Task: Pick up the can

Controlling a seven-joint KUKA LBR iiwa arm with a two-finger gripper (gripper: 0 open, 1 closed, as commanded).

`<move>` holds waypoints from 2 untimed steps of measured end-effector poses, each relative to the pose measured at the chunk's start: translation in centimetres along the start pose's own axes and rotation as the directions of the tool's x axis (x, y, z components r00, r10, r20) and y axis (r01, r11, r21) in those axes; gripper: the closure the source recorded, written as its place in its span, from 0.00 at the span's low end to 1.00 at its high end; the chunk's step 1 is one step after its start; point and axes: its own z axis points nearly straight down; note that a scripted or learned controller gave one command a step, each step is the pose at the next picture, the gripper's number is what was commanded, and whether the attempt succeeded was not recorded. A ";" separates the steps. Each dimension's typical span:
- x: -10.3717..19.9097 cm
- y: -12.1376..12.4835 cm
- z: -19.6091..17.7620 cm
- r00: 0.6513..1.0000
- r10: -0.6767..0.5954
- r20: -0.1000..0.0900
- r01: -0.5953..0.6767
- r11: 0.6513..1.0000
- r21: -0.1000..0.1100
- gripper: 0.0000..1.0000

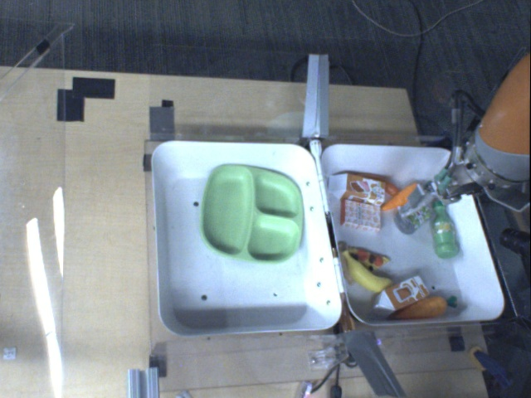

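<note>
The can (411, 216) is a small grey metal cylinder lying in the right bin (489, 288), near its middle. An orange carrot (401, 196) touches its upper left side and a green bottle (444, 235) lies just to its right. My gripper (437, 187) hangs over the bin's upper right part, just above and to the right of the can. Its tip comes down close to the can's upper end. Behind it the arm's orange band (508, 114) rises at the right edge.
In the left bin (174, 222) sits a green divided tray (253, 212). The right bin also holds an orange-and-white carton (363, 201), a banana (365, 272), a small box (406, 291) and a second carrot (421, 308). A metal divider (315, 98) stands between the bins.
</note>
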 end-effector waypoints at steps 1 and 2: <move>1.8 -2.3 0.7 0.990 -0.144 -0.001 0.144 0.990 0.001 0.00; -0.8 -3.7 -1.5 0.992 -0.128 0.001 0.128 0.992 -0.001 0.00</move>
